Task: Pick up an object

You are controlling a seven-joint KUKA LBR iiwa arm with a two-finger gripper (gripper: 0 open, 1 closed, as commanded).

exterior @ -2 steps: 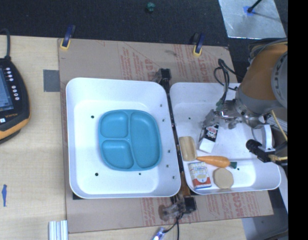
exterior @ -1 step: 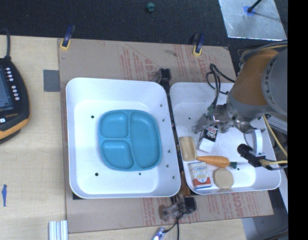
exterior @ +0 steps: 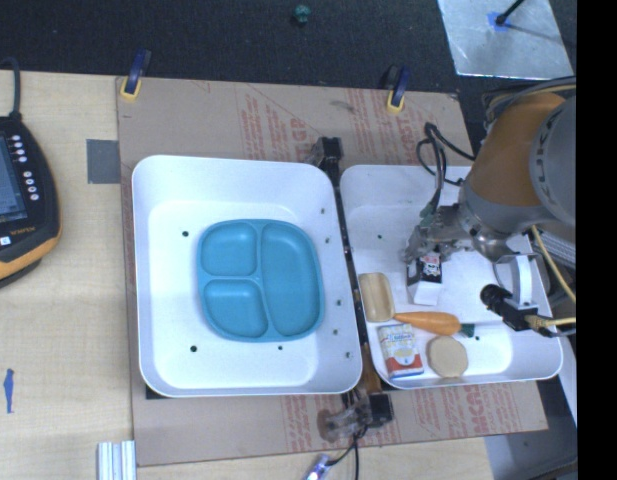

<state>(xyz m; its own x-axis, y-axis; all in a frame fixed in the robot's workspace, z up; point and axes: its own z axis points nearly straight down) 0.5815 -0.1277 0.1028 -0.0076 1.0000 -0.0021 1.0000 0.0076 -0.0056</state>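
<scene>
My claw [exterior: 429, 264] hangs low in the right bin [exterior: 388, 190]; whether it is spread, I cannot tell. The carrot [exterior: 428, 321] lies at six o'clock.

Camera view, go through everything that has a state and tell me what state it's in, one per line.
Blue divided plate: flat in the left bin, compartments bare.
Carrot: lying on its side in the right bin.
Small carton: lying flat.
Tan block: lying flat.
Round tan piece: lying flat.
End effector: low over the right bin.
</scene>
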